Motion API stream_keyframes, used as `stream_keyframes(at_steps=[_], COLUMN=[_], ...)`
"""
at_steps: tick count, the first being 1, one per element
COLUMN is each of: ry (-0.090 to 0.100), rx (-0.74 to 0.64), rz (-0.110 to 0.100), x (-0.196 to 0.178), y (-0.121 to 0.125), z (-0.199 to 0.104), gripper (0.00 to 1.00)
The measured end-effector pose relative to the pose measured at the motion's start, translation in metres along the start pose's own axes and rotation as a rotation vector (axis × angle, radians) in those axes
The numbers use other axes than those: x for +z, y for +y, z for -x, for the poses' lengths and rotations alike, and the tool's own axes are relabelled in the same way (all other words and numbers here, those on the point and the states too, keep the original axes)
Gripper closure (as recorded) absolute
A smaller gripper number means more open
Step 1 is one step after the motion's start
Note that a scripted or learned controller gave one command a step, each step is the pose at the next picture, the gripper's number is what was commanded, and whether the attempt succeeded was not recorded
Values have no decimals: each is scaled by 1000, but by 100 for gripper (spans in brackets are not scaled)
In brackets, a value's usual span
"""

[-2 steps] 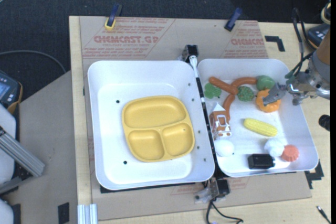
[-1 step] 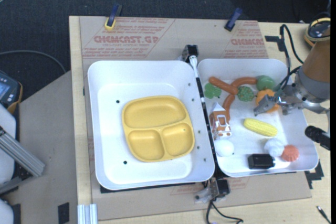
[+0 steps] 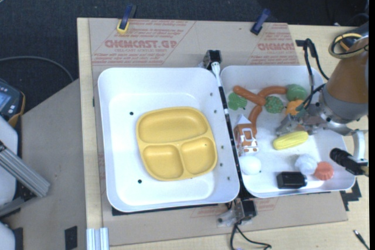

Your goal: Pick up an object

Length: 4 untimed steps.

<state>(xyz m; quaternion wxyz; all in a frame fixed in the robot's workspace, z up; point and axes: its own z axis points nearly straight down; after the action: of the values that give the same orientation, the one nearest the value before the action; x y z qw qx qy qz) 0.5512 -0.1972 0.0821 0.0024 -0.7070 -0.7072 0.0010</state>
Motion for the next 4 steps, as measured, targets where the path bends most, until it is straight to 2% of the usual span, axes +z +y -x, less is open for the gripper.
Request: stream_keyframes(at_steps=[1,3,4], ry=[-3,-5,-4], rx=[1,-1,-1], rz=[6,12,9], x=[-13,-135,-144], y=[1,5,5], z=[1,-2,-2], gripper=[100,100,100])
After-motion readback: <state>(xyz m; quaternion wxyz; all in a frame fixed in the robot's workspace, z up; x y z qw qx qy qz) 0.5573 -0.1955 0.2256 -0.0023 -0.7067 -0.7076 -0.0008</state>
